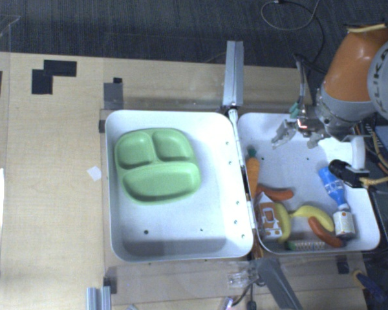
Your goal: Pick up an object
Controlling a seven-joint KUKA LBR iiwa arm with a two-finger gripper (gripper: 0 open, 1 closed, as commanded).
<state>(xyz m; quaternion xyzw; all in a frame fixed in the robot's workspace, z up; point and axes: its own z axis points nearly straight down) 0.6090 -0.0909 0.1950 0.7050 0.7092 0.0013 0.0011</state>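
Note:
My gripper (298, 136) hangs over the far part of the right bin (286, 157), its two fingers spread open with nothing between them. Below it, toward the bin's near side, lie a carrot (252, 173), a red sausage (277, 192), a yellow banana (302, 212), a small orange-and-white carton (268, 218), a blue bottle (332, 185) and a small can (344, 224). A second sausage (324, 231) lies beside the can. The gripper touches none of them.
The left bin (213, 225) holds a green divided plate (157, 163). A metal divider post (233, 76) stands between the bins at the back. Cables (375, 163) and the arm's orange band (352, 63) crowd the right edge.

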